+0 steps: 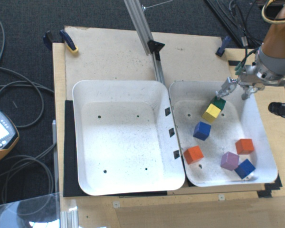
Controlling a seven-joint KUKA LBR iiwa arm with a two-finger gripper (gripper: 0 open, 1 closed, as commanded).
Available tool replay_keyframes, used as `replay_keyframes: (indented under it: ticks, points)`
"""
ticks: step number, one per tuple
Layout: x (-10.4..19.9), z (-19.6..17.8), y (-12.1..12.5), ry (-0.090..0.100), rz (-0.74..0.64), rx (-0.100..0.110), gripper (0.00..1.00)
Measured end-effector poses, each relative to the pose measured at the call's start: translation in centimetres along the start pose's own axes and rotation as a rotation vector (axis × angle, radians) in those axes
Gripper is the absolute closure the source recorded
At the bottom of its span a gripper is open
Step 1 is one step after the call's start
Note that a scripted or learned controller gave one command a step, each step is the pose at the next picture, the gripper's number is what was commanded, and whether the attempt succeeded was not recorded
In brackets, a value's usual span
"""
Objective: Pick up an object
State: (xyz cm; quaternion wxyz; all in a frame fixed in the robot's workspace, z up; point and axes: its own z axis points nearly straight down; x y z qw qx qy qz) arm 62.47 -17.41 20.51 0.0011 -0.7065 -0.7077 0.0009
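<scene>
Two bins sit side by side on the desk (109,56), and the blocks (202,130) all lie scattered in the right bin (261,141), beside the left bin (85,141).

You see two bins (85,127) of smooth white plastic, speckled and scuffed. The worktop (114,56) looks like pale matt wood. The blocks (202,130) appear matt; the end effector (237,85) looks like bare metal.
</scene>
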Motion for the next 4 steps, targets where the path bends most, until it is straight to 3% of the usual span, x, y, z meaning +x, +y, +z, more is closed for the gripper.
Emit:
replay_keyframes:
  ticks: [1,2,3,4]
  points:
    - [2.0,8.7,2.9,-0.005,0.002,-0.017,0.0]
    - [6.7,9.5,-0.8,-0.011,-0.001,-0.03,0.0]
    - [-0.4,-5.5,3.5,-0.005,0.003,-0.014,0.0]
    - [-1.4,9.1,5.3,0.001,0.001,0.005,0.0]
